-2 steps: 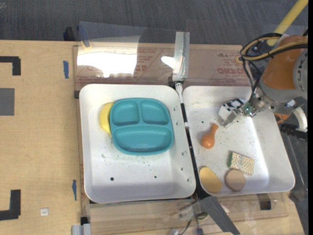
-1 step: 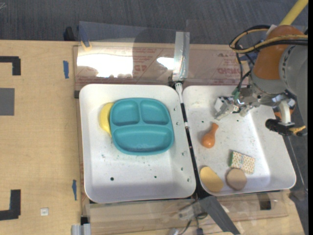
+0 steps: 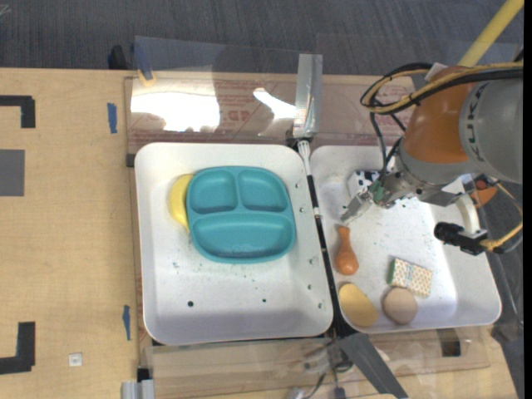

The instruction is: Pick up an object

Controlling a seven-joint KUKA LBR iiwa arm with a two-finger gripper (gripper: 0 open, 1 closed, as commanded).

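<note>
My gripper [image 3: 354, 207] hangs over the upper left part of the right bin [image 3: 474, 306], tilted toward the bin's left wall. A small black-and-white object [image 3: 361, 179] lies just behind it. Just below the gripper and apart from it lies an orange carrot-shaped toy [image 3: 344, 251]. Along the bin's front sit a yellow piece [image 3: 358, 305], a beige egg [image 3: 400, 306] and a patterned block [image 3: 412, 275]. Nothing shows in the gripper's grasp.
The left bin [image 3: 166, 298] holds a teal divided plate [image 3: 241, 213] with a yellow object [image 3: 177, 199] poking out under its left side. A clear plastic wall [image 3: 216, 98] stands behind the bins. The arm's grey and orange wrist [image 3: 445, 131] and cables hang over the right bin's back.
</note>
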